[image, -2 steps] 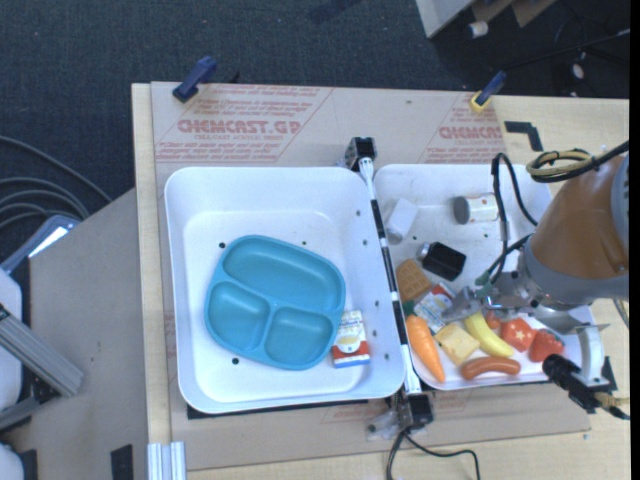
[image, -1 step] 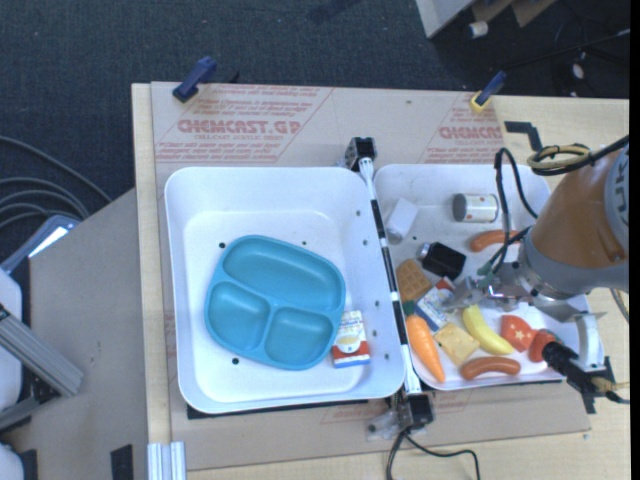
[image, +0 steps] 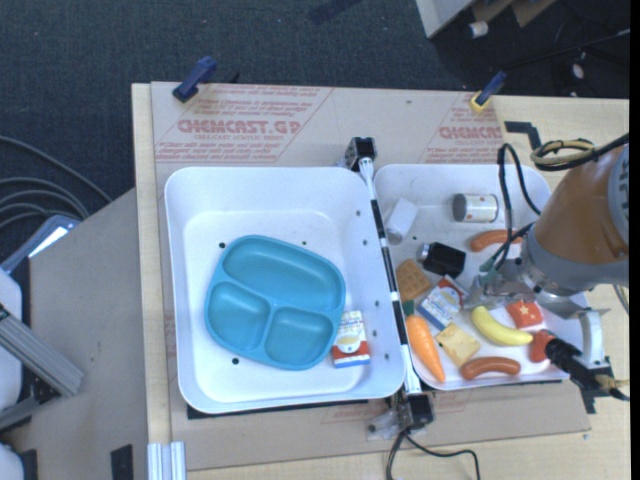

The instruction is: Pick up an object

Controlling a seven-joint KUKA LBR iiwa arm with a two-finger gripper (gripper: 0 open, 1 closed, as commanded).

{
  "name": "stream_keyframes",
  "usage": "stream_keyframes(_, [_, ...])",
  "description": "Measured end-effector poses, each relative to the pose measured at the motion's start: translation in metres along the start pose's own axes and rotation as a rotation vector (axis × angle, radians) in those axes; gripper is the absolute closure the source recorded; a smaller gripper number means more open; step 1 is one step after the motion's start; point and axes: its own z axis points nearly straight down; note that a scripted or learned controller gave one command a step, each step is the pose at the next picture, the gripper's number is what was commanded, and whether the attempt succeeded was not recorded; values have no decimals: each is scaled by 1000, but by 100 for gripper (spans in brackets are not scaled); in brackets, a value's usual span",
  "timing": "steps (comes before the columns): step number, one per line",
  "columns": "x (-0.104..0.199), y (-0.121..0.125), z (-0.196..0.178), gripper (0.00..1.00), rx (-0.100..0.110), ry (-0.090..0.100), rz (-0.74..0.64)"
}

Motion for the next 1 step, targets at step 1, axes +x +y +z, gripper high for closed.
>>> stream_keyframes(1, [77, -20, -142, 100, 7, -1, 0])
